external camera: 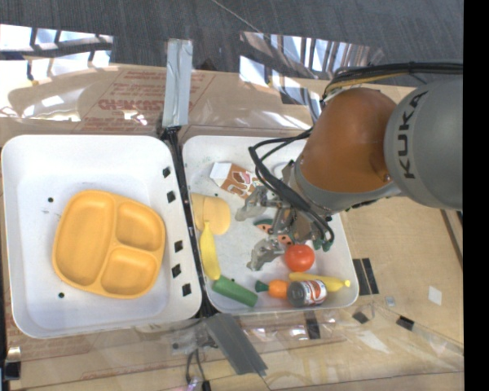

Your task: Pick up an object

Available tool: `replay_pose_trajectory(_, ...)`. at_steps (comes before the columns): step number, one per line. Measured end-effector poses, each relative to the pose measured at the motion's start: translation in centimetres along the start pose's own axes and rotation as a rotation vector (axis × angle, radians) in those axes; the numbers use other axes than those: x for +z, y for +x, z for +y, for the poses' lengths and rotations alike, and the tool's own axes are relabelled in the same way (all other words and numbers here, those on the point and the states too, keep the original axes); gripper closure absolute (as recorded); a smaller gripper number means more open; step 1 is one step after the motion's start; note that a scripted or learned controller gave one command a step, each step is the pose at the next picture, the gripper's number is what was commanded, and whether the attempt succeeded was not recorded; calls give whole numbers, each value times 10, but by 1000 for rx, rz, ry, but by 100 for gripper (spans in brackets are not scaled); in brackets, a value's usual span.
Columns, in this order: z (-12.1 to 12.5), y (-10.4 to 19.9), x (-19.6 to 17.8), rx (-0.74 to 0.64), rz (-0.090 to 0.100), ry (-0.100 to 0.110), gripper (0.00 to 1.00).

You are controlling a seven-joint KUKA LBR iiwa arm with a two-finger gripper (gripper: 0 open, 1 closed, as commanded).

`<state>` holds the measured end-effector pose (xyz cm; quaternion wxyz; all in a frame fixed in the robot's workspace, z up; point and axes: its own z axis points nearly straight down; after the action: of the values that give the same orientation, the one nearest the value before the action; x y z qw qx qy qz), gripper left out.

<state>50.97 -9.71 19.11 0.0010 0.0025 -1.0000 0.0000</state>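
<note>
The arm reaches in from the right and positions the hand (265,230) low inside the right bin (342,255), among the loose items. Two grey fingers are visible: the upper one (251,205) points toward the upper left and the lower one (261,256) toward the lower left, with bare bin floor between them. The hand is therefore spread apart and grips nothing. Candidate objects all rest on the bin floor: a red tomato (300,257) just beside the lower finger, a small brown-and-white carton (235,180) near the upper finger, a pale yellow piece (215,215) and a banana (208,253) along the left wall, a green cucumber (235,292), a carrot (274,287) and a dark-labelled bottle with a yellow end (314,289) along the near wall. The left bin (24,169) carries a yellow divided tray (107,243), well apart from the hand. Assessment of progress: the approach into the bin appears complete, but no grasp is made. Remaining steps are closing on one object, probably the tomato or whatever small item lies under the wrist, and lifting it off the floor.
</note>
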Motion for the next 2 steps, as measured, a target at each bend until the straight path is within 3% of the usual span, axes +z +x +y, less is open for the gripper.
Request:
replay_pose_trajectory(1, -55, -12, 68, -160, 4, -2, 0)
replay_pose_trajectory(2, -108, -25, 98, -278, -5, 1, 0)
